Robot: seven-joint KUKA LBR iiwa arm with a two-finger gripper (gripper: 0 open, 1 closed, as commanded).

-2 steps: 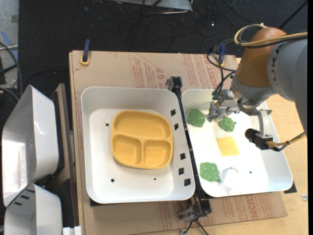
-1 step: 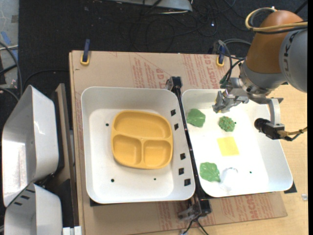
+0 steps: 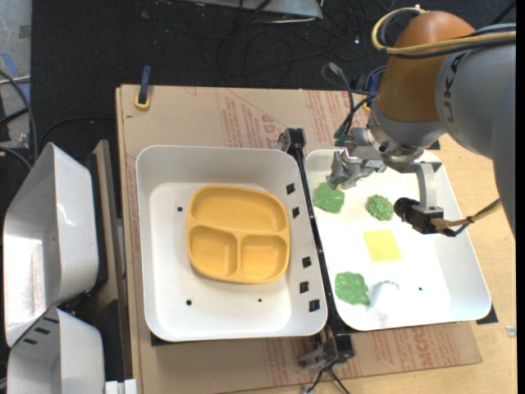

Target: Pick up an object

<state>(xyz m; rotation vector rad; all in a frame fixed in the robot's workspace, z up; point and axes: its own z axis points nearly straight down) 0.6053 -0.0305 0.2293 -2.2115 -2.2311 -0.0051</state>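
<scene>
Blob (image 3: 351, 287): green, at the near edge of the right bin (image 3: 459, 298), left side, just beside a clear scrap (image 3: 381, 291).
Square (image 3: 382, 245): yellow, flat, mid right bin, beyond the blob.
Tray (image 3: 239, 232): yellow, three compartments, centred in the left bin (image 3: 164, 302), left of the right bin.
Floret (image 3: 379, 207): green, knobbly, beyond the square.
Leaf (image 3: 328, 199): green, at the right bin's far left, directly under the gripper.
Gripper (image 3: 343, 176): just above the leaf; cannot tell how its tips stand.
</scene>
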